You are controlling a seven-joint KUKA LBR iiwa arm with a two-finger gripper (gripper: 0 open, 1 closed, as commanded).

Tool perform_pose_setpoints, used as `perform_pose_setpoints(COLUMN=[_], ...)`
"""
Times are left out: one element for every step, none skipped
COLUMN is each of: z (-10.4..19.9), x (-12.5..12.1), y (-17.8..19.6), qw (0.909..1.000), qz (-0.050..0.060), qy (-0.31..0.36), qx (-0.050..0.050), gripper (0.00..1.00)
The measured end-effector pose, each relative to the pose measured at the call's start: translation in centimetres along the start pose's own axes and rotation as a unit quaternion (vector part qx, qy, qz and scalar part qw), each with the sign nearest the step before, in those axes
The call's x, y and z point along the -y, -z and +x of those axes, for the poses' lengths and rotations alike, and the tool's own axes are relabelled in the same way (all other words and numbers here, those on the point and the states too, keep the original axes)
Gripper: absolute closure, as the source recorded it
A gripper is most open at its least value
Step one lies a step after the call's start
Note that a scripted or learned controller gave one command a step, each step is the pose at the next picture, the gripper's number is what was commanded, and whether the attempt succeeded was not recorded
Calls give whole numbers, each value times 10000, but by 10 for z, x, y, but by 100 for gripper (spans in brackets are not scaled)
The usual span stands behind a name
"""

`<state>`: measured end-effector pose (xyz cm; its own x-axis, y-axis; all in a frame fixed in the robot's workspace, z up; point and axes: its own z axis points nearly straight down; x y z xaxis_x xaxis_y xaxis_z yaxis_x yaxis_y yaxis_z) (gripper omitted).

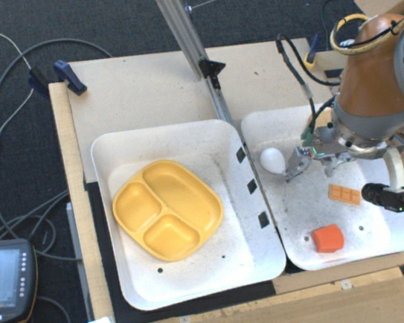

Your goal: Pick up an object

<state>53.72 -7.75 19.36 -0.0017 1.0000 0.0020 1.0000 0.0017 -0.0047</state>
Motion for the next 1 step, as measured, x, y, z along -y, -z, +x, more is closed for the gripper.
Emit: perform_pose_setpoints(z=[61], x=[31], y=[4], qw=[10000], qz=[12], qy=[33], qx=[-12], gripper=[0])
